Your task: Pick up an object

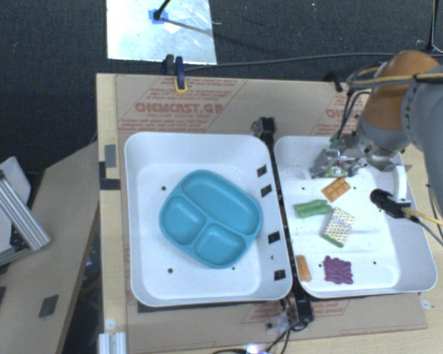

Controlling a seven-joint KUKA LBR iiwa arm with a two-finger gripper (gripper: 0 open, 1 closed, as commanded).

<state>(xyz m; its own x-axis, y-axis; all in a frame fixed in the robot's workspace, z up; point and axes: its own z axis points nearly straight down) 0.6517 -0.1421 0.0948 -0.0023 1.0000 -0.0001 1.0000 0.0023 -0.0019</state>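
My gripper hangs low over the far part of the right bin, with the grey arm and its orange band behind it to the right. Just in front of it lies an orange waffle-like piece. Closer to the front are a green piece, a checkered block and a purple bunch of grapes. A small orange stick rests by the bin's left wall. Nothing is visibly held.
The left bin holds a blue divided plate. A black divider with clips runs between the two bins. A blue-and-yellow clamp stands at the bench's far edge.
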